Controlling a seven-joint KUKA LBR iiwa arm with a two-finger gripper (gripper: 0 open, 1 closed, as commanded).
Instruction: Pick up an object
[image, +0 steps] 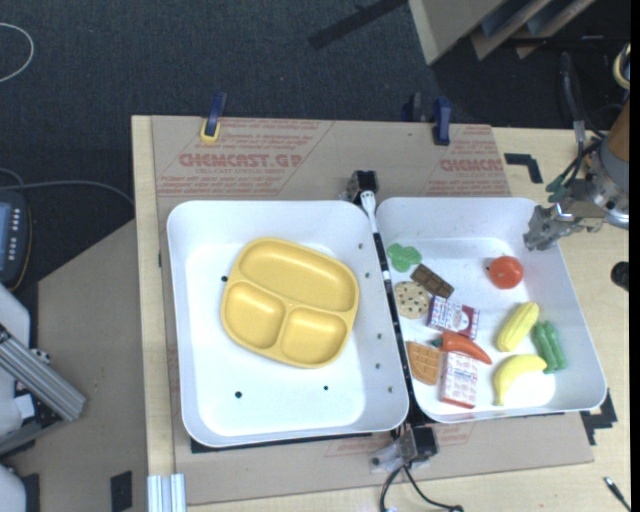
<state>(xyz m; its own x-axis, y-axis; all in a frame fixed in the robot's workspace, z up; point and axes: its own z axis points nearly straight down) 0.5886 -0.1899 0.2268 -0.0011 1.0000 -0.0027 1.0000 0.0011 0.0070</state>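
The right bin (580, 300) serves as the reference, and it carries all the loose stock. At its near rim lie a banana (518, 374) and a printed packet (459, 380), with a waffle piece (424, 361) and a carrot (468, 347) just behind. Mid-bin sit a corn cob (517, 325), a green pepper (548, 345) beside it toward the outer wall, a second packet (452, 318), a cookie (410, 299) and a chocolate bar (432, 279). Toward the far wall are a tomato (506, 271) and a green leaf piece (403, 257). Left of the right bin, the other bin (190, 300) holds a yellow divided plate (290, 300), presumably the drop-off side. The gripper (542, 232) hangs over the right bin's far right corner, nothing visibly between its fingers; how wide the jaws stand I cannot tell. The tomato lies nearest it and apart from its neighbours, so it looks the likeliest pick.
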